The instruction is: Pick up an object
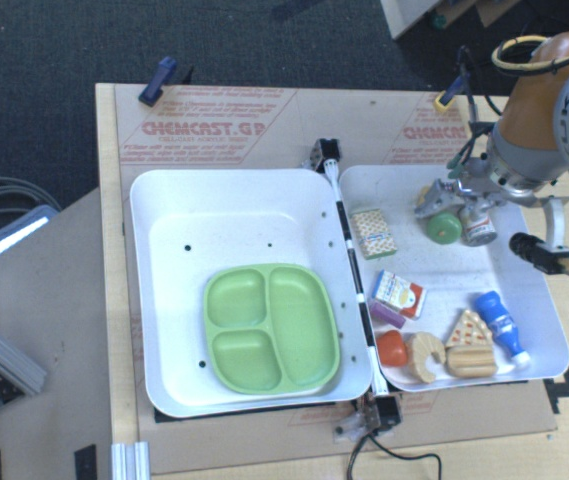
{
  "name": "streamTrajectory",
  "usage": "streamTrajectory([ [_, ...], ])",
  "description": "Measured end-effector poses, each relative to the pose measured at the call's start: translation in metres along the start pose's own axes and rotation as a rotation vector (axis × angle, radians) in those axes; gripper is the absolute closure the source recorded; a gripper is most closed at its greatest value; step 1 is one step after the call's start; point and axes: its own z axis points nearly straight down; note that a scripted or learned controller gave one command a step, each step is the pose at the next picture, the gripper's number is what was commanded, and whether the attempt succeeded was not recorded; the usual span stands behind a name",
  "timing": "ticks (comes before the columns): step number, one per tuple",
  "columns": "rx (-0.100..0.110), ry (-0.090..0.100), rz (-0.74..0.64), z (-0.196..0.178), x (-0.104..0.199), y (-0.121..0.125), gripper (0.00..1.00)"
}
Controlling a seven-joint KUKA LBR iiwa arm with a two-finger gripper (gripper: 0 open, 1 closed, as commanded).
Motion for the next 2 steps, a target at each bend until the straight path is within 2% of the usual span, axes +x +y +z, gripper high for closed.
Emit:
streamTrajectory([
  [1,0.004,0.005,-0.002,0.043,0.002,0.020,0.00],
  [2,0.000,0.000,-0.003,0.032,0.001,0.020,1.00],
])
